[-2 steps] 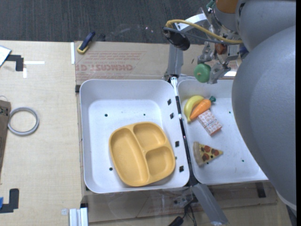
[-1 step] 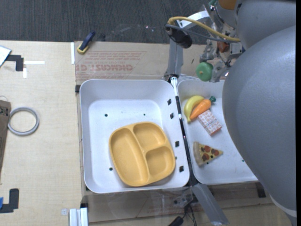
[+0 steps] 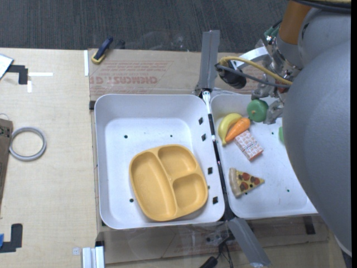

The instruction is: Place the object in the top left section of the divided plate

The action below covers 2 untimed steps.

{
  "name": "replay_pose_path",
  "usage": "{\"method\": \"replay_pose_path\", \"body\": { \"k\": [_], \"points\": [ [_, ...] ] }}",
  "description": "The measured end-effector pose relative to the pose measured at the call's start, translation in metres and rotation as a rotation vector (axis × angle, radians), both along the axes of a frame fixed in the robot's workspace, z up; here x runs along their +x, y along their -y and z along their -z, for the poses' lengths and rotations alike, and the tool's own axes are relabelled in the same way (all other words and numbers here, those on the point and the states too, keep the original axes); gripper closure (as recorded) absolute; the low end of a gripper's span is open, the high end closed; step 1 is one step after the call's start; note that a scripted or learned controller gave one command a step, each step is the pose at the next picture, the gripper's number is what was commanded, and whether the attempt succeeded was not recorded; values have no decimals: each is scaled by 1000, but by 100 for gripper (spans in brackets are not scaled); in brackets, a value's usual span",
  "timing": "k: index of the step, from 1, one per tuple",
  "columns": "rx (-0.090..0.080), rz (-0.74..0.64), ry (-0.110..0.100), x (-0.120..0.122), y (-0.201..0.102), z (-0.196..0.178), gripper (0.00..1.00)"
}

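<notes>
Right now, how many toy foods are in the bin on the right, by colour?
Yellow: 1, the banana
Orange: 1, the carrot
Green: 1, the round green fruit
Pink: 1, the wafer
Mixed colours: 1, the pizza slice
Total: 5

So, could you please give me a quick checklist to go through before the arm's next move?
1. Divided plate lies flat in the left bin: ok.
2. Plate's sections hold nothing: ok.
3. Toy food is in the right bin: banana, carrot, pizza slice, pink packet: ok.
4. Hand is above the right bin, by a green object: ok.
5. Object between the fingers: cannot tell.
6. Which object is meant: cannot tell.
</notes>
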<state>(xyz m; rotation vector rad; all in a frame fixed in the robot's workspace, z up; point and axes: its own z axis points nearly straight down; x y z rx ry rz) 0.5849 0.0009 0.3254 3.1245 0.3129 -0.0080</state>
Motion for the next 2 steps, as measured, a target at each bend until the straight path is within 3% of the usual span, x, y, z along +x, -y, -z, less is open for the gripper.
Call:
{"method": "replay_pose_path", "body": {
  "k": [1, 2],
  "points": [
    [-2, -2, -5, 0, 1, -7, 100],
    [1, 2, 2, 64, -30, -112, 100]
  ]
}}
